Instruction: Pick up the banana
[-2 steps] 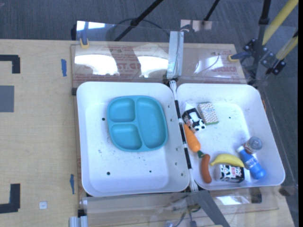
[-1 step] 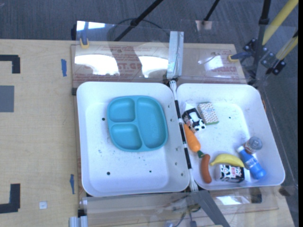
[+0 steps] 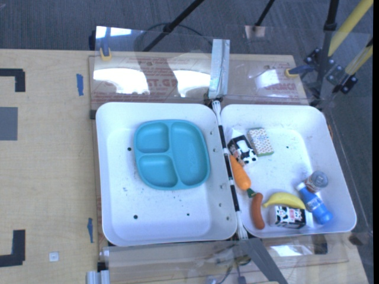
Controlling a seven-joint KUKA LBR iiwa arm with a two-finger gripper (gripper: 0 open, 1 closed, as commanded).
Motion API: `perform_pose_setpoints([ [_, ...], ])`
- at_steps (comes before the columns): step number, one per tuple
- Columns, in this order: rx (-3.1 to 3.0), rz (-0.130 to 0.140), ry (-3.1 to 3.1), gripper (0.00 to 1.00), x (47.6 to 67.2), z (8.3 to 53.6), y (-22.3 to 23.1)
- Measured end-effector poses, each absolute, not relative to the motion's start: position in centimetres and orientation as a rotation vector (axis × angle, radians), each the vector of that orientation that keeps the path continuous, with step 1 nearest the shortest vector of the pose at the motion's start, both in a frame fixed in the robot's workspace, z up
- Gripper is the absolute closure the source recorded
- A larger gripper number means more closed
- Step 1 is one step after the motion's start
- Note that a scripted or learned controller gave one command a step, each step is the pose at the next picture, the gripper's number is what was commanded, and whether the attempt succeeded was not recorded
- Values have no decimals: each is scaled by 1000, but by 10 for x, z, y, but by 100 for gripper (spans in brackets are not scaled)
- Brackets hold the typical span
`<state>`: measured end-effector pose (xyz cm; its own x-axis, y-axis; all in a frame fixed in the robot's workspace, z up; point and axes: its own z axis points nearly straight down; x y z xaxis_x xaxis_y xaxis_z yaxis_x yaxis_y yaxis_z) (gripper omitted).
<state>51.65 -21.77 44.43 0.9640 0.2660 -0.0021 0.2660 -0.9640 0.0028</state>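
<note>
A yellow banana lies in the right bin, near its front edge. It curves over a black-and-white cow-patterned carton just in front of it. A red sausage lies to the banana's left and a blue bottle to its right.
In the right bin's left part lie an orange carrot, a second cow-patterned item and a speckled beige block. The left bin holds a blue divided plate. Tripod legs and a yellow pole stand behind the bench.
</note>
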Motion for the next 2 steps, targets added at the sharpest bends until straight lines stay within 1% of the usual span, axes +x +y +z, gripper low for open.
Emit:
perform_pose_setpoints([
  [1, 3076, -7, 654, 100, 519, 434, -223],
  [2, 3073, -8, 659, 100, 520, 444, -222],
])
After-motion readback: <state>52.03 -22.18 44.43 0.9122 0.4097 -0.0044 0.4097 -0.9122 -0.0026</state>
